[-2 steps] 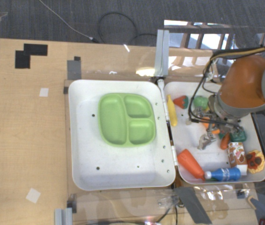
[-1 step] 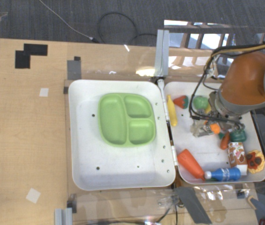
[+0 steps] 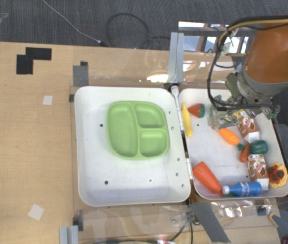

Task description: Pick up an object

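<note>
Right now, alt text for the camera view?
The arm's gripper hangs over the top of the right bin, which holds toy food: a yellow corn cob, carrots and a blue bottle. The left bin holds a green divided plate.

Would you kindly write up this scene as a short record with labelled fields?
left bin: holds a green divided plate
right bin: toy food and small packs
along the divider: yellow corn
near front edge: blue bottle, large orange carrot
arm: over the right bin's far right corner
hand: low at the bin's far side, fingers hard to make out
</note>
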